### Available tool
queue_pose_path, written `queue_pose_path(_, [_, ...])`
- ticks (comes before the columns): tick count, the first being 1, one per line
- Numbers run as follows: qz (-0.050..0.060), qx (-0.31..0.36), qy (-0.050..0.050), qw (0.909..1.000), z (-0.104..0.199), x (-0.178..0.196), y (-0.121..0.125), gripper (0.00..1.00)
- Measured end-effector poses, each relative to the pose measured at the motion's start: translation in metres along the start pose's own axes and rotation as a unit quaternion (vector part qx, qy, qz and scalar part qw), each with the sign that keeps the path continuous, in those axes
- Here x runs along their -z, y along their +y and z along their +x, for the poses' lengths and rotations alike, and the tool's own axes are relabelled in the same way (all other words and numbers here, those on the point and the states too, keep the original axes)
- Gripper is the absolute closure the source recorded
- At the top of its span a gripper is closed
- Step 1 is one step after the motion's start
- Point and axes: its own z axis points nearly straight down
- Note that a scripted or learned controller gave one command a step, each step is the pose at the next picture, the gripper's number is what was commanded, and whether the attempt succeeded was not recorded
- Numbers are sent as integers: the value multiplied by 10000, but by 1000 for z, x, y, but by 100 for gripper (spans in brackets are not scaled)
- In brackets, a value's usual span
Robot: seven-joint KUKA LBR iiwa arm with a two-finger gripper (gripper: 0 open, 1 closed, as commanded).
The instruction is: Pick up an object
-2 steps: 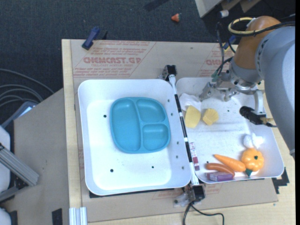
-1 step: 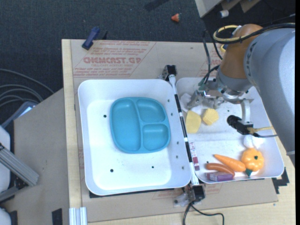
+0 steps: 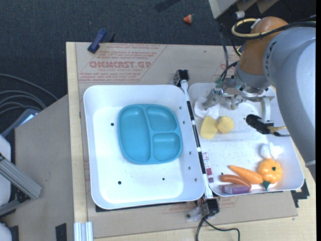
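Note:
My gripper (image 3: 221, 103) hangs over the back left part of the right bin (image 3: 286, 182), fingers spread open and nothing between them. Just in front of it lie two yellow food pieces, a larger one (image 3: 208, 127) and a ridged smaller one (image 3: 226, 124), both apart from the fingers. Near the bin's front right are an orange carrot (image 3: 244, 173), a second thin orange-red piece (image 3: 233, 180), an orange pepper (image 3: 271, 170), a purple block (image 3: 235, 189) and a small white item (image 3: 271, 149). A pale white piece (image 3: 202, 108) sits by the bin's back left corner.
The left bin (image 3: 100, 169) holds a blue divided plate (image 3: 149, 133). A dark divider rail (image 3: 193, 129) runs between the bins. The grey arm with its orange band (image 3: 261, 44) covers the right bin's back right side.

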Motion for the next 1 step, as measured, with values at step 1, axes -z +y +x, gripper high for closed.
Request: queue_pose_path(1, [-37,-15,-14,10000,-79,0,0,0])
